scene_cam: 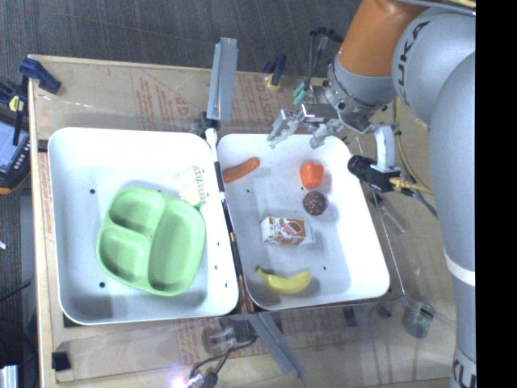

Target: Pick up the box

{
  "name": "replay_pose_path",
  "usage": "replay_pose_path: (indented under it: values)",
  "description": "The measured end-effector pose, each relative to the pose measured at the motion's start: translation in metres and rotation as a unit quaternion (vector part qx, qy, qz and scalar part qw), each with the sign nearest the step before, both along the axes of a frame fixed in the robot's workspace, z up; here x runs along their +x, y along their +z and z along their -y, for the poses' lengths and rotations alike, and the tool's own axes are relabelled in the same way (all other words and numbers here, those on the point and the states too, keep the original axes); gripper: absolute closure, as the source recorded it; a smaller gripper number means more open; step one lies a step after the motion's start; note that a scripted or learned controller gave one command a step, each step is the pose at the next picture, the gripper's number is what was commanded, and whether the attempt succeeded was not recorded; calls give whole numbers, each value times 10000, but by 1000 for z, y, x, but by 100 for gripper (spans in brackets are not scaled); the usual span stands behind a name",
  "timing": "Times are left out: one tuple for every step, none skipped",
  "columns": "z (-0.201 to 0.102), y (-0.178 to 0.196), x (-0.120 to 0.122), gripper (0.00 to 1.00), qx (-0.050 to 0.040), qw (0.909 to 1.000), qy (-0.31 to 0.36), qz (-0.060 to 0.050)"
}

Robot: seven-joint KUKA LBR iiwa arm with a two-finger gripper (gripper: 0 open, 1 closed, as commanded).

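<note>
Bench inventory, as I read it from my overhead camera.

Right bin (367,277): five items.
- Box (286,231), small, white with brown print, lying near the bin's centre. This is my target. Nothing touches it.
- Banana (284,280), at 6 o'clock from the box, near the bin's front wall.
- Dark round fruit (315,204), at about 1 o'clock from the box, close by.
- Orange piece (312,175), just beyond the dark fruit at 12 o'clock from it, the two nearly touching.
- Sausage (241,169), at 11 o'clock from the box, beside the bin's left wall.

Left bin (60,217): two items.
- Green divided plate (152,240), three compartments, filling the lower centre.
- Pale yellow-white packet (192,186), at 1 o'clock from the plate, against the wall shared with the right bin.

Arm: I see the grey links and orange band entering from 2 o'clock. The gripper (300,130) hangs over the far rim of the right bin, at 12 o'clock from the box and well apart from it. Its two fingers (279,129) are spread wide, and I see nothing between them.
</note>
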State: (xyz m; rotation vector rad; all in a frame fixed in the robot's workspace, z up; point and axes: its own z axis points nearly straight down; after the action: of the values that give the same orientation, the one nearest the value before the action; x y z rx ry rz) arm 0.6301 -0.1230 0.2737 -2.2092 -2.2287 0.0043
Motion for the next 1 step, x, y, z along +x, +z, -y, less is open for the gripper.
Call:
replay_pose_path:
  values:
    - [5,-63,-77,0,2,9962,869,3]
